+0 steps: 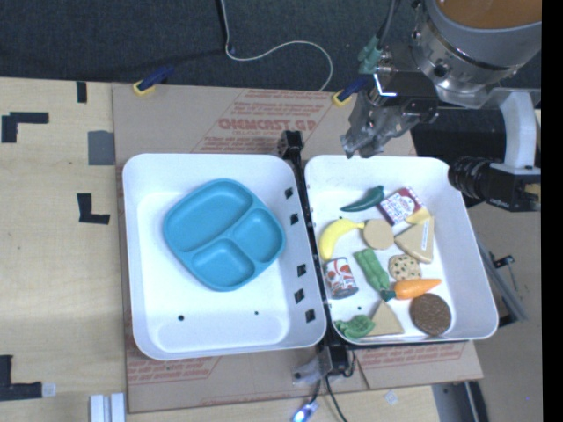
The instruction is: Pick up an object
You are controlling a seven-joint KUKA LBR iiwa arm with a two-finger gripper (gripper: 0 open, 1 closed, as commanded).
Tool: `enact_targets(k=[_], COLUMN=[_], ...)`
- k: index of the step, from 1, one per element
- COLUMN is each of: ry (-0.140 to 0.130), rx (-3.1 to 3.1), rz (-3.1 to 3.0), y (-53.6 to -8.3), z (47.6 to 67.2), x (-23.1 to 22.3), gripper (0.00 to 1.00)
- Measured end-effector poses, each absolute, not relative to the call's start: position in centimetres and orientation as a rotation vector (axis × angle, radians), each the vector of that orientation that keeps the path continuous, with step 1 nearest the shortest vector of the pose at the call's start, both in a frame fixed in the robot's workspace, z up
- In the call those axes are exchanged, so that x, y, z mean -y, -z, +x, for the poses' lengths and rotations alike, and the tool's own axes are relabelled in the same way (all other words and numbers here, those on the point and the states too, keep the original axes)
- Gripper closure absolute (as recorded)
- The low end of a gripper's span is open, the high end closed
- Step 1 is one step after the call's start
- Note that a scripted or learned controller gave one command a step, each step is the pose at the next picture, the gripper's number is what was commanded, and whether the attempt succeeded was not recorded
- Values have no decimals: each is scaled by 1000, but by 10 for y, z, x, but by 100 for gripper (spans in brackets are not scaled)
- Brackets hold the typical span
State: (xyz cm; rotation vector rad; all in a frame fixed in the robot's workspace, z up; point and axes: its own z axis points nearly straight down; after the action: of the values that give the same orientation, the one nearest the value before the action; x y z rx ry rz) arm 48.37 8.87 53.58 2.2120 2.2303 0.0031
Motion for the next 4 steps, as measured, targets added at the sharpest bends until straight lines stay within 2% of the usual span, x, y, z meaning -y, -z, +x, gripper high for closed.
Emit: enact_targets(k=[1, 2, 3, 4], ry=[0, 5, 30, 5], rx=[-2232, -2229, -2223, -2226], rz=[2212, 2216, 2231, 2219], y=[-534, -521, -372, -390], z=[483, 483, 482, 483], x=[-161, -205, -156, -159], gripper=[100, 100, 100, 100])
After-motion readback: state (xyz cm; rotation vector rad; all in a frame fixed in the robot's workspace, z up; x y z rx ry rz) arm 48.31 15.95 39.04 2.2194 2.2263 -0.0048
